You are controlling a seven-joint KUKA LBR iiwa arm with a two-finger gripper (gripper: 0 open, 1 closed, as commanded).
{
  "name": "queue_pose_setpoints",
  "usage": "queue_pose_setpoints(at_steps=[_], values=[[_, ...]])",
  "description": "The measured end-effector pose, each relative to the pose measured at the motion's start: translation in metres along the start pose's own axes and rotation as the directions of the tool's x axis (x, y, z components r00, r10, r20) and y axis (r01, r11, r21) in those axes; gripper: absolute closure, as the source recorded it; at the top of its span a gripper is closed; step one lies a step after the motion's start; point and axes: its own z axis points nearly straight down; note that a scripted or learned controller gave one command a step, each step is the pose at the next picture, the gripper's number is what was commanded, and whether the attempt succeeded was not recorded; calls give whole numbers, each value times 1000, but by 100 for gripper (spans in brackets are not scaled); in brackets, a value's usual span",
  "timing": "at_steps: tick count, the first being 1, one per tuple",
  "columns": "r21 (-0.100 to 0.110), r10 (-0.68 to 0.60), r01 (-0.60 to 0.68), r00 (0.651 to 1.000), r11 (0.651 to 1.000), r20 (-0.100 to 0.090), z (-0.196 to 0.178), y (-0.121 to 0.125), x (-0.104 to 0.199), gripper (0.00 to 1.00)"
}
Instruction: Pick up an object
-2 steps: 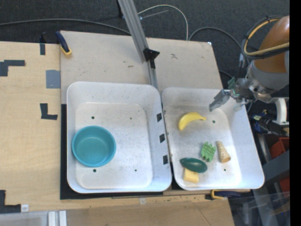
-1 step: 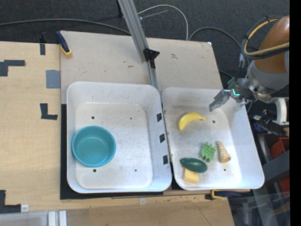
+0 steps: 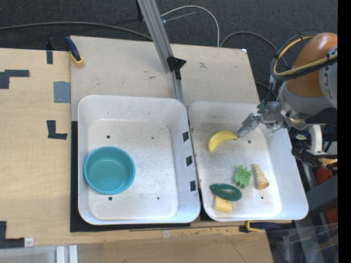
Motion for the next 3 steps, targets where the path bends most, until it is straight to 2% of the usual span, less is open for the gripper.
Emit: queue_pose_setpoints(at_steps=[1, 2, 3], values=[[2, 1, -1, 1000, 1000, 0, 64, -4, -4, 0], [-4, 0, 0, 1000, 1000, 1, 90, -4, -4, 0], [-3, -1, 1, 1000, 1000, 0, 79, -4, -3, 100]])
